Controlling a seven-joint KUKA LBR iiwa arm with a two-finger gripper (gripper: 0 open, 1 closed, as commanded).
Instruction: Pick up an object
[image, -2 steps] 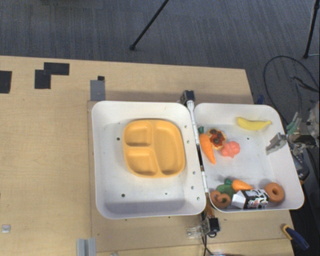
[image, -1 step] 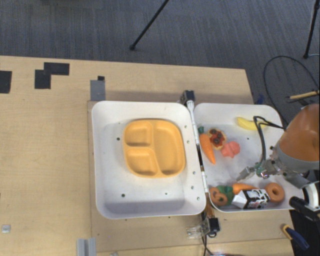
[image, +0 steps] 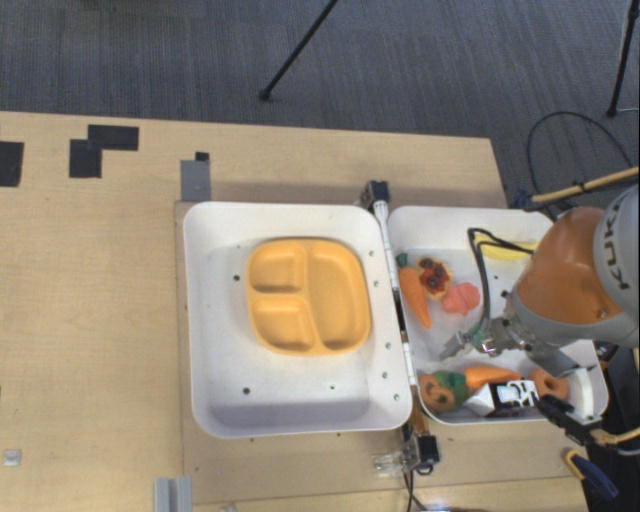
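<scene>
Grey carpet lies behind a wooden bench with two white bins. Your claw (image: 470, 343) hangs in the right bin (image: 415, 300), fingers apart, gripping nothing. Just left lies a carrot (image: 414, 297): probably light, hard, slippery plastic, so grip across its thick end. Your arm (image: 570, 280) hides the bin's right side; the toys below blur together.

The arm (image: 590, 275) is grey with a broad, rounded orange band above the wrist. A black cable loops along it, running beside a yellow one near the band's upper edge. Below the band sits a grey wrist ring, then the gripper (image: 470, 343), made of dull, slim metal parts.
</scene>
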